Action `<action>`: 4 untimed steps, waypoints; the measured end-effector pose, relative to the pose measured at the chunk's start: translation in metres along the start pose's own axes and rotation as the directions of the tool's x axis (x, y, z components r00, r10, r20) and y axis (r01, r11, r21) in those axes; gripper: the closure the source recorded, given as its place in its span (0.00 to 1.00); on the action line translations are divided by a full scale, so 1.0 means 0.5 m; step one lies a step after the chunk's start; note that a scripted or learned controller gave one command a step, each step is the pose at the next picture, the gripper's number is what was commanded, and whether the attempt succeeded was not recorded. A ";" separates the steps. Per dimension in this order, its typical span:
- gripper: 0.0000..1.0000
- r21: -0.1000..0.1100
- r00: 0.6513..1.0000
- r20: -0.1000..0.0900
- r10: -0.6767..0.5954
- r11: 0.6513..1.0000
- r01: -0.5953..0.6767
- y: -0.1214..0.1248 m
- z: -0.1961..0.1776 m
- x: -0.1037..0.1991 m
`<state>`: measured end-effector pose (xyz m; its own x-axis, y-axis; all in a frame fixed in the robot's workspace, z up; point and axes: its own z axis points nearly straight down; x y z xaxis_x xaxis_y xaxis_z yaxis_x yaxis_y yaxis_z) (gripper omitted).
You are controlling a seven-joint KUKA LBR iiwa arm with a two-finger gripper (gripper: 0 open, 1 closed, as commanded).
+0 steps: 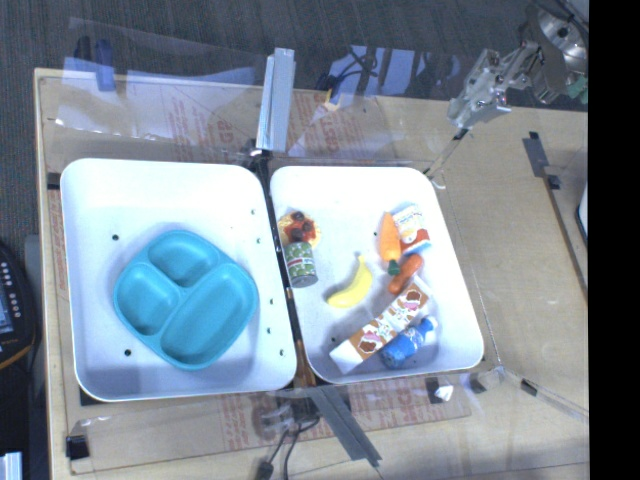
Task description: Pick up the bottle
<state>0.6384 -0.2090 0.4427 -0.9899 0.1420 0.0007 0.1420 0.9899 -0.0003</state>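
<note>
Bottle (299, 253) lying in the right bin (335, 200), hard by its left wall, about midway along that wall, dark cap end toward the far edge, green label toward the near edge. Nothing touching it, nothing gripping it.

Now from the left. Left bin (90, 203) carrying one blue divided plate (185, 296), three compartments, sitting nearer the near edge than the far one. Upright metal post (276, 98) at the far edge of the bench, in line with the seam between the two bins.

Into the right bin: past the bottle, a yellow banana (350, 286) near the middle, apart from the bottle. Then a cluster along the right wall: orange carrot (387, 236), a small white container (408, 218) just beside it toward the far right corner, a red piece (406, 268) right below them. Toward the near edge, a long printed carton (385, 326) lying at a slant, with a crumpled blue item (410, 346) touching it at the near right corner.

And out on the right, the gripper (478, 100) hanging over bare bench, beyond the right bin's far right corner, well apart from the bottle, tilted toward the bin. Open or closed? Impossible to tell from this angle. Nothing seen held in it.
</note>
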 end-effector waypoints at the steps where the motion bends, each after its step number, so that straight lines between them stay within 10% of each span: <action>1: 1.00 -0.002 0.928 -0.002 -0.372 0.928 0.372 0.000 0.001 0.006; 2: 1.00 0.001 0.928 0.001 -0.373 0.928 0.373 0.000 -0.020 0.005; 3: 1.00 0.004 0.799 0.006 -0.601 0.799 0.601 0.007 -0.001 -0.039; 4: 1.00 0.008 0.521 0.005 -0.854 0.521 0.854 0.007 -0.002 -0.038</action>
<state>0.6579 -0.2083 0.4439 -0.6366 -0.7712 -0.0047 -0.7711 0.6366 -0.0074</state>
